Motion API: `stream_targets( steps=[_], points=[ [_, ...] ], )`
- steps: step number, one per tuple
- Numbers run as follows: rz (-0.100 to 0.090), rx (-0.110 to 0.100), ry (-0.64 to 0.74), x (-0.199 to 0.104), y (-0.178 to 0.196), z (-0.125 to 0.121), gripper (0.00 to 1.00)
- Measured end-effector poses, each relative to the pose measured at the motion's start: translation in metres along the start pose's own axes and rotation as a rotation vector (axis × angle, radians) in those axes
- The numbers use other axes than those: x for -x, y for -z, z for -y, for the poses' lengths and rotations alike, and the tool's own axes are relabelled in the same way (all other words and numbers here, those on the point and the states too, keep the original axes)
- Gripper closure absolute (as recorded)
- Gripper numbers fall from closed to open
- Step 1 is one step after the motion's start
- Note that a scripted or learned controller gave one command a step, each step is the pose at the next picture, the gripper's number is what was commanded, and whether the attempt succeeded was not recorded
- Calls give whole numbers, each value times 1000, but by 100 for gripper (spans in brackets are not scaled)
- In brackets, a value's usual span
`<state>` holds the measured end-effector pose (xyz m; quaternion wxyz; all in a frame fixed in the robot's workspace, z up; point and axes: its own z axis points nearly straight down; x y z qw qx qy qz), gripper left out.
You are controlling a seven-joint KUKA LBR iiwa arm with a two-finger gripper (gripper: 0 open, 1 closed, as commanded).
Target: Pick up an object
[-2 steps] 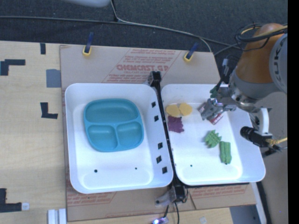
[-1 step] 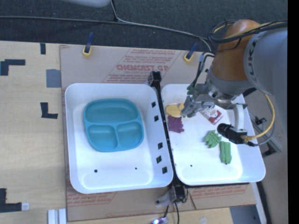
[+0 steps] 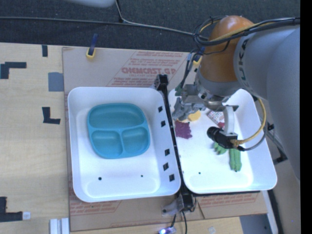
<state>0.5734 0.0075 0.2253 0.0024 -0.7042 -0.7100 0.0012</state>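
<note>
Gripper (image 3: 184,112) hangs low over the right bin (image 3: 253,179), toward its ten o'clock corner; I cannot tell its state. Just beneath lie a purple object (image 3: 184,129) and a yellow piece (image 3: 194,115). A green object (image 3: 235,159) sits toward four o'clock. Left bin (image 3: 78,179) holds a blue divided plate (image 3: 118,130).

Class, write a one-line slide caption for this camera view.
Arm's end effector hovers over purple and green toys in right bin; blue tray sits left.
</note>
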Motion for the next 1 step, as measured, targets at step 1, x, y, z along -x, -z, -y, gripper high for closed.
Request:
stream_targets(
  steps=[1],
  points=[
    [1,-1,0,-53,4,0,100]
  ],
)
